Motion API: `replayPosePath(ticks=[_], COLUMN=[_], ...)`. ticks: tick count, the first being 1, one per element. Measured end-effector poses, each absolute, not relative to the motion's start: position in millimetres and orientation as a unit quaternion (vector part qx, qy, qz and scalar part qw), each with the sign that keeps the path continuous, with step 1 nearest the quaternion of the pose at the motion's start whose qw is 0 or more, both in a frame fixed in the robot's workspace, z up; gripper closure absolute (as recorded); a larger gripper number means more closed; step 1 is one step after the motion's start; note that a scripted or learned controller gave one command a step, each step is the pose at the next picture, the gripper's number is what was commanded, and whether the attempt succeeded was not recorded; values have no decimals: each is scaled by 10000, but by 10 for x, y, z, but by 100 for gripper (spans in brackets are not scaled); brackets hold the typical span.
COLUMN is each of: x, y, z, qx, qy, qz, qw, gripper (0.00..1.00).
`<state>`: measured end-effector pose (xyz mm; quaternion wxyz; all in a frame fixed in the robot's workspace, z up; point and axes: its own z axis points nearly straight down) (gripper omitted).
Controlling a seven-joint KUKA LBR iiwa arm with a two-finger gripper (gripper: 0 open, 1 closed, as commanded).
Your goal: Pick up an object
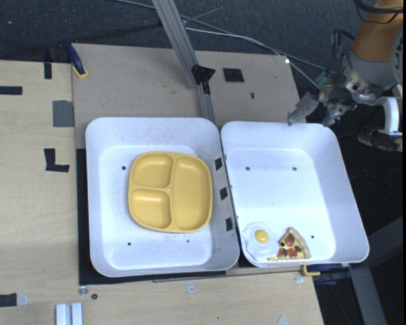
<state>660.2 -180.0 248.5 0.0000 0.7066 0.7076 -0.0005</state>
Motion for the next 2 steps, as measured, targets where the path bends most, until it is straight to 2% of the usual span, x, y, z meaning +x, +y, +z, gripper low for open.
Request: replayPosePath(ticks=[1,2], x=[6511,6505], y=[-1795,-1781], z=[2007,1574], qx=[7068,7065], qy=[7074,7077], qz=[-21,-19], qw=[-17,-12], gripper=[0,0])
